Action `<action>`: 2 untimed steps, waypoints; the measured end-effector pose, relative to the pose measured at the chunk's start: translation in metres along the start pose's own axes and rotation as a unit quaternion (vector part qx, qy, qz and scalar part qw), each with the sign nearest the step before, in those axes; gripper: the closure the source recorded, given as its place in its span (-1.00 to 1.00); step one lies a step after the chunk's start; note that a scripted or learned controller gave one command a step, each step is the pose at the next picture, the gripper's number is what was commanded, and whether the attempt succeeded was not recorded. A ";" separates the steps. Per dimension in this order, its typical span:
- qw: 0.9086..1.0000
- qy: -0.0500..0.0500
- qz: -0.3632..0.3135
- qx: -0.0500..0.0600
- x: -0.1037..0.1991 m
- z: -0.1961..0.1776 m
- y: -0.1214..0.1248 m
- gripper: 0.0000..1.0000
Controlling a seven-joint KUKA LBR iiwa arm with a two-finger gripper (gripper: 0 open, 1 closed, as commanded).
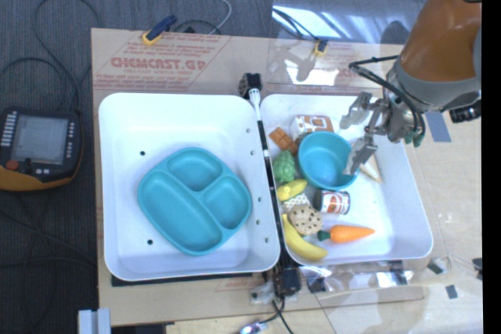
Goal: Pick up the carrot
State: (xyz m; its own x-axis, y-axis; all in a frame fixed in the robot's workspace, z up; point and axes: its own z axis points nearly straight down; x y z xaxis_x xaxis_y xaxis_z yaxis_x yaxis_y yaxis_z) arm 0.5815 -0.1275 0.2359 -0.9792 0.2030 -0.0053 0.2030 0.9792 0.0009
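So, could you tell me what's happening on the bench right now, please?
The arm's gripper hovers open over the right bin, beside the blue bowl, holding nothing. The carrot it should pick up lies untouched at that bin's near end, next to a banana and a can. A blue tray sits in the left bin.
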 end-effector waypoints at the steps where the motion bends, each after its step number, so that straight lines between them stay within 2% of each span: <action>1: 0.997 0.002 -0.078 0.001 0.069 0.024 -0.014 -1.00; 2: 0.980 -0.002 -0.199 0.000 0.086 0.113 -0.033 -1.00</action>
State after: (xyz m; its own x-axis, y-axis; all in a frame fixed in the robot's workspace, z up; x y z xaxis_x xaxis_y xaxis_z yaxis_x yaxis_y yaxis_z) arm 0.4909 -0.1425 0.1223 -0.9807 -0.1953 -0.0096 -0.1953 0.9807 -0.0021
